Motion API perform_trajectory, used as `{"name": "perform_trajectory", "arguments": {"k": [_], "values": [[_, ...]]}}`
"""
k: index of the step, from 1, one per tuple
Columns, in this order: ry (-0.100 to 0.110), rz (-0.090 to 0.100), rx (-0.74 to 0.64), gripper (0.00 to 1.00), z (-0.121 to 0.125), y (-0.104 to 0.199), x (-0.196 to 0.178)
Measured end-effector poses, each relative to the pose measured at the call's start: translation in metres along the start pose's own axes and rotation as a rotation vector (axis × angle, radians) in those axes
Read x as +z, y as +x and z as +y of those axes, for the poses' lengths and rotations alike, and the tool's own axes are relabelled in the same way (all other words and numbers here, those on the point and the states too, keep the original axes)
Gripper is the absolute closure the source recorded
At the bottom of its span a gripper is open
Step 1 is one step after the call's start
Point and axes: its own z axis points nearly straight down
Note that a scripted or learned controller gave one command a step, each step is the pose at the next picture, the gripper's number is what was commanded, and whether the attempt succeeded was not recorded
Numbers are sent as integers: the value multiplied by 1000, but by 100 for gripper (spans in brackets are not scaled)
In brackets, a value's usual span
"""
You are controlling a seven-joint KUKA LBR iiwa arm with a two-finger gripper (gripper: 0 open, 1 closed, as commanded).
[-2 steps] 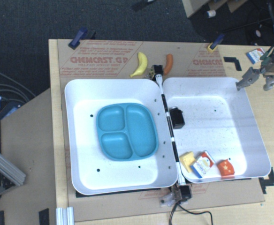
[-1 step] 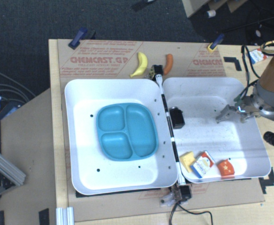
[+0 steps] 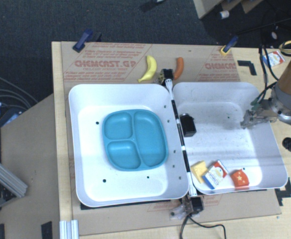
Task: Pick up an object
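Small carton (image 3: 215, 175), white with red and blue print, lies in the right bin (image 3: 265, 148) near its front edge, tilted. Just beside it on its left is a yellow wedge-shaped piece (image 3: 199, 170), close to touching it. To the carton's right, a little apart, is a red rounded toy (image 3: 240, 179), maybe a strawberry, too small to be sure. All three form a row along the front of the right bin.

Gripper (image 3: 250, 119) is over the right side of the same bin, at mid depth, near the right wall and well apart from the row of three items. Whether it is open or closed: cannot tell, too small and blurred. Grey arm (image 3: 287, 101) enters from the right edge.

Left bin (image 3: 85, 148) holds a light blue divided plate (image 3: 134, 139) with three compartments, lying flat about in the middle. A small black block (image 3: 187, 125) sits at the divider between the bins, on the right bin's side.

Behind the bins, on the brown board (image 3: 105, 59): a yellow banana (image 3: 148, 68) and an orange carrot-like piece (image 3: 178, 67), near each other but apart.
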Motion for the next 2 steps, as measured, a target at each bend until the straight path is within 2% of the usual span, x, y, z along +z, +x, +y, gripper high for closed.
{"name": "perform_trajectory", "arguments": {"k": [1,2], "values": [[2,0,-1,100,-40,59,-66],[3,1,-1,100,-84,114,-73]]}}
